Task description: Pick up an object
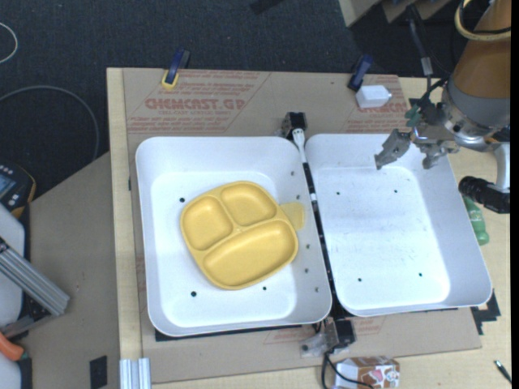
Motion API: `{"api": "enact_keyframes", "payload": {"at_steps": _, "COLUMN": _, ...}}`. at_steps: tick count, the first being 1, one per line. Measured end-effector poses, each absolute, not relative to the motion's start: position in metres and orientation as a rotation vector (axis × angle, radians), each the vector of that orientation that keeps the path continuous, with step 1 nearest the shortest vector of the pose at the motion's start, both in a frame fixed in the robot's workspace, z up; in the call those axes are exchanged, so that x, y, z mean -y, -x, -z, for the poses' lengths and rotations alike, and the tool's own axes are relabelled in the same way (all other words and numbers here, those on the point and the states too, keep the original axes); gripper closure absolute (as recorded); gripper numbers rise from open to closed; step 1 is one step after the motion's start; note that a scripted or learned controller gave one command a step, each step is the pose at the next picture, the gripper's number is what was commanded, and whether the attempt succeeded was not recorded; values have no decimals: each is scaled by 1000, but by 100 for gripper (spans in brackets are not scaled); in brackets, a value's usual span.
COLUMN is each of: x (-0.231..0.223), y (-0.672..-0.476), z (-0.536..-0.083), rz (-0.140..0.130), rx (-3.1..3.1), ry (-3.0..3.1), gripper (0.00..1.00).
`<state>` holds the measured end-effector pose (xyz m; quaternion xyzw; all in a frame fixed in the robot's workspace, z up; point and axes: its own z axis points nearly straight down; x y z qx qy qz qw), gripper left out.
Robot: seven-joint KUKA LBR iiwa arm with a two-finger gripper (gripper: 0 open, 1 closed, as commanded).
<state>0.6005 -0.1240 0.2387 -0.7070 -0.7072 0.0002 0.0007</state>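
Item: yellow divided plate [239,233], three compartments, lying flat at the middle of the left bin [154,217], its two smaller wells facing 11 and 12 o'clock and its large well facing 5 o'clock; a small yellow tab [293,215] is sticking out at the plate's 3 o'clock side, reaching toward the bin's right wall. Item: right bin [405,250], sitting just beside the left bin at its 3 o'clock, the two rims almost touching. Item: claw [409,151], hanging over the right bin's 1 o'clock corner, well apart from the plate; its two fingers [389,150] are standing spread wide and gripping nothing. Item: brown sheet [243,96] with red lettering, lying under both bins on the counter [81,209]. Item: two blue clamps, one [174,67] gripping the sheet's far edge at 11 o'clock, the other [361,71] at 1 o'clock, with a small white block [373,96] resting just beside the latter. Item: green object [478,221], kind unclear, lying against the right bin's 3 o'clock rim.
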Motion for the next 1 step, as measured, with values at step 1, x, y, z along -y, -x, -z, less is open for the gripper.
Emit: {"api": "enact_keyframes", "payload": {"at_steps": 1, "x": 95, "y": -534, "z": -282, "rz": -2, "rx": 2221, "ry": 2215, "gripper": 0}}
